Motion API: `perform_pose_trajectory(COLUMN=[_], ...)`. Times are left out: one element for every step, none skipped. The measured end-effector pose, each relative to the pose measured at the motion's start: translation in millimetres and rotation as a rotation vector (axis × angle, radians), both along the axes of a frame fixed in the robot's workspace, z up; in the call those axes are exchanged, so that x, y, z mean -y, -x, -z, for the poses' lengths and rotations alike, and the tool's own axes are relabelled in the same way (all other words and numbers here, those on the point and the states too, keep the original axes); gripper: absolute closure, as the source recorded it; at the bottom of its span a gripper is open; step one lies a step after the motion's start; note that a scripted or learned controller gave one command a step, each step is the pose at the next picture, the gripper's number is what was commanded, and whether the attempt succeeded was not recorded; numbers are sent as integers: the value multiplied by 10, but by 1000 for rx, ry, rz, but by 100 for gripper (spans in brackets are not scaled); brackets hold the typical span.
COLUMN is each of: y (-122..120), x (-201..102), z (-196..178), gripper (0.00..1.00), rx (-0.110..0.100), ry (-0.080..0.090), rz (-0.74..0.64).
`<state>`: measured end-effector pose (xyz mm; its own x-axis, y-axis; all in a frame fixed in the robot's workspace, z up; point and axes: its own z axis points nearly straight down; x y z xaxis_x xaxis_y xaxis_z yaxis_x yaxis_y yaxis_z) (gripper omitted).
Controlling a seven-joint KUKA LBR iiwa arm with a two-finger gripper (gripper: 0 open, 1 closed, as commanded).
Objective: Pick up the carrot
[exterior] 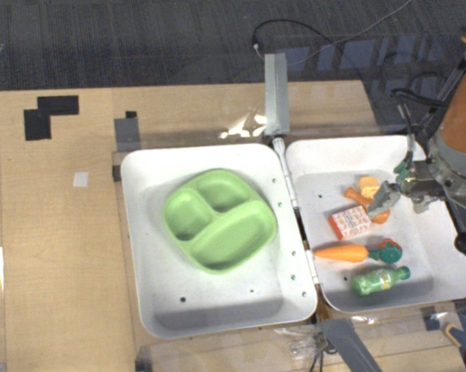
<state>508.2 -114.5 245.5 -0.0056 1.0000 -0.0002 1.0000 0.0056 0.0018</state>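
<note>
Pincer point(382, 198): grey, reaching in from the right over the right bin, fingertips down among the orange items in the bin's upper middle; whether it is released or clenched cannot be told.

Worktop point(51, 237): pale wood, with a clear sheet over its left part. Black square markings point(48, 115) sit toward its far left. Beyond the far edge lies dark carpeted floor point(122, 29), crossed by a black cable point(317, 36).

Right bin point(443, 272), shallow and white. Nearest item: a green bottle point(379, 280) lying on its side. Just behind it, the carrot point(343, 253), orange, lying flat and pointing left, with its green leafy top point(387, 251) toward the right; it is apart from the pincer. Next, a small printed red-and-white box point(350, 223). Farthest, small orange pieces point(366, 189) beside the fingertips.

Left bin point(155, 309), shallow and white, touching the right bin along a shared edge. Contents: one green divided plate point(218, 219), three compartments, set at a tilt near the middle.

A grey metal post point(277, 92) stands behind the join of the two bins.
</note>
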Motion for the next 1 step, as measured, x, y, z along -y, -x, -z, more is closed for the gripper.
perform_pose_trajectory(y=[-943], x=[499], z=[53], gripper=[0], rx=[0], ry=[1], rz=[-101])
